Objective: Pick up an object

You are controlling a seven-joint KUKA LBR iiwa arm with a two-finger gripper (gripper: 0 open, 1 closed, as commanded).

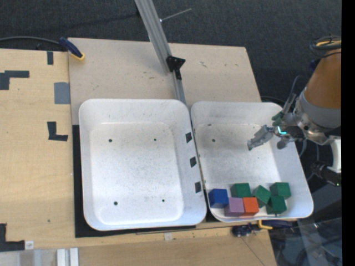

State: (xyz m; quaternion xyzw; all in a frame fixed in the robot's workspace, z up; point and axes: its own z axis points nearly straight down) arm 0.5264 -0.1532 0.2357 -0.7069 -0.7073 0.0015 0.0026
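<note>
Our gripper (259, 141) hangs empty over the right bin (244, 115), how wide we cannot tell, so we should centre above the lone blue block (218, 197) at the near wall before descending.

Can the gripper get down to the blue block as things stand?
Probably yes. The gripper hangs over the right bin, and the blue block lies uncovered at the cluster's left end; only the purple block crowds one side.

I saw the blocks huddled along the near edge of the right bin (222, 115): a blue block (218, 197), a purple block (236, 206) and an orange block (250, 205) touching side by side. Four green blocks (270, 195) sat around them toward the bin's near right corner, all resting flat on the floor.
</note>
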